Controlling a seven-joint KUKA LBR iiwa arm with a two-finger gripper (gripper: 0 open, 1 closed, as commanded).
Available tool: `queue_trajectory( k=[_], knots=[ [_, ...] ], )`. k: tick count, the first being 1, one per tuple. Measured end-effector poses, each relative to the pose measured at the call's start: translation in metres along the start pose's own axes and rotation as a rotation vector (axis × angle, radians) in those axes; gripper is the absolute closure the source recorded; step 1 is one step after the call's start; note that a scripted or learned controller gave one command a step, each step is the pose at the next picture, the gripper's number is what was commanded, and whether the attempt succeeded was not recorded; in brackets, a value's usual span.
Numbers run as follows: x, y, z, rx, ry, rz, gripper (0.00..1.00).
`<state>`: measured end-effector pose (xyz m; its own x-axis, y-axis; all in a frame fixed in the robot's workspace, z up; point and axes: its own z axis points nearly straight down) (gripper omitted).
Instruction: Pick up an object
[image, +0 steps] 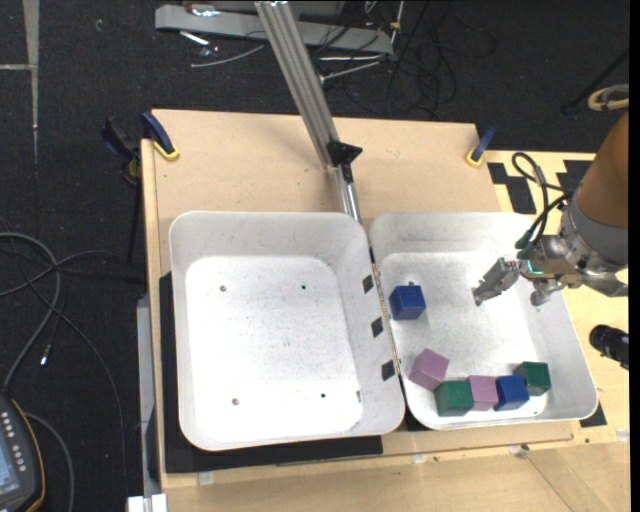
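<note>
Several small cubes lie in the right bin (455, 240). A blue cube (407, 301) sits alone near the bin's left wall. Along the front wall a row runs from a purple cube (430, 368) through a green cube (453, 397), a second purple cube (484, 392) and a second blue cube (512, 391) to a second green cube (535, 376). My gripper (517, 287) hangs over the right half of this bin, open, with nothing between its fingers. It is to the right of the lone blue cube and behind the row.
The left bin (190, 300) adjoins the right one on the wooden bench. A slanted metal pole (305, 85) comes down from the back to the seam between the bins. Blue-and-yellow clamps (158, 135) grip the bench's back corners.
</note>
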<state>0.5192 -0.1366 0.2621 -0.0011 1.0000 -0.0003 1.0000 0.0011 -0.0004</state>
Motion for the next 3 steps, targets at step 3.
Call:
queue_trajectory(
  k=[3],
  knots=[
    [0.129, 0.05, 0.067, 0.0, 0.0, 0.0, 0.0]
  ],
)
